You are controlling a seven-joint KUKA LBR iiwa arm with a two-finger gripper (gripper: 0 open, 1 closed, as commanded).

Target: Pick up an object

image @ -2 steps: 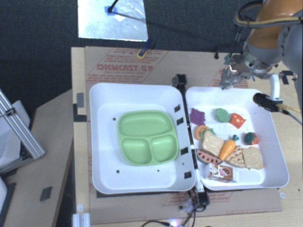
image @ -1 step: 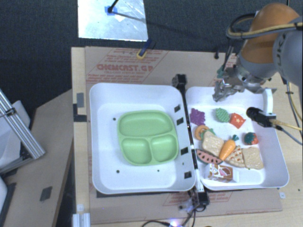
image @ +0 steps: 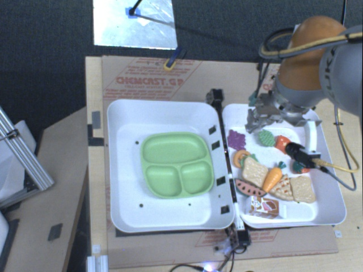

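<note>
Gripper (image: 256, 119) hangs over right bin (image: 332, 208) on cardboard-covered bench (image: 153, 78).

dark blue-grey carpet floor (image: 45, 50) around the bench. light wooden bench top (image: 62, 152), angled corner at left. a brown cardboard sheet (image: 153, 78) with red print lies on it, under the bins. shiny silver square sheet (image: 135, 16) on the floor at top, blue piece (image: 132, 12) on it, thin dark rod leaning across. aluminium frame rail (image: 22, 152) at far left. light is even, with glare on the silver sheet.
</note>
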